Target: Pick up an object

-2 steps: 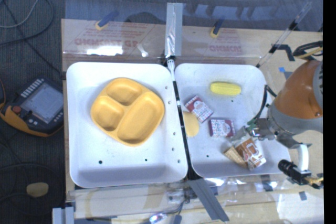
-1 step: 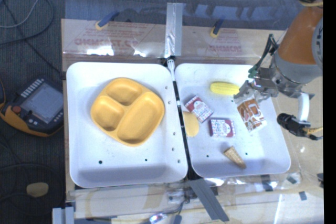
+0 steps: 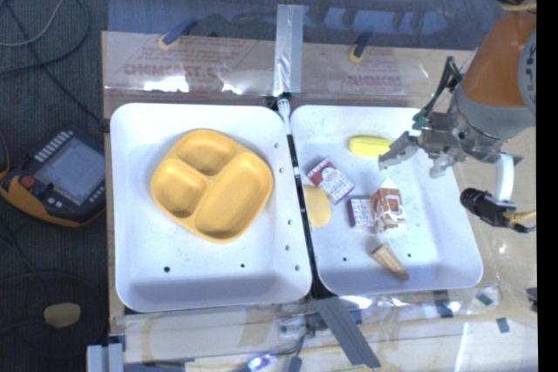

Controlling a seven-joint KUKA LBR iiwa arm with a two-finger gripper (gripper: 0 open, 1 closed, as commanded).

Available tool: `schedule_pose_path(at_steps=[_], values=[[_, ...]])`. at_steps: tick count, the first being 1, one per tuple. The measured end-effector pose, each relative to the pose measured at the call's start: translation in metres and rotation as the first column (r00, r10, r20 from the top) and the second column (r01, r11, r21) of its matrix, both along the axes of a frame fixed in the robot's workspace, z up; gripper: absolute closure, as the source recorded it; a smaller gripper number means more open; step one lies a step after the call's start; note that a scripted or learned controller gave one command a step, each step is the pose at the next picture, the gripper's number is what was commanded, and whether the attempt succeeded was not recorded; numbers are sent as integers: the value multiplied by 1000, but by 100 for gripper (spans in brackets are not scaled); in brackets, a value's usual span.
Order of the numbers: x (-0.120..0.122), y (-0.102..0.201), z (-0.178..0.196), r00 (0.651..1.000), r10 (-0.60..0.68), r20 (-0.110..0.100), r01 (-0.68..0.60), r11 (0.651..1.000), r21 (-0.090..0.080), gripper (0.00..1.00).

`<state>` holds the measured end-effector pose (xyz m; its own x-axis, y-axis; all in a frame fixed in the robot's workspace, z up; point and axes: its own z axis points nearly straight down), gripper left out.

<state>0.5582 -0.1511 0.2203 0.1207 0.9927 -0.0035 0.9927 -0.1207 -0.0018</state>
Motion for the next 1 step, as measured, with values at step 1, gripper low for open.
schedule_pose_path(at_steps=[1], values=[[18,-8,-129,984,-176,6,176,984,-2,0]])
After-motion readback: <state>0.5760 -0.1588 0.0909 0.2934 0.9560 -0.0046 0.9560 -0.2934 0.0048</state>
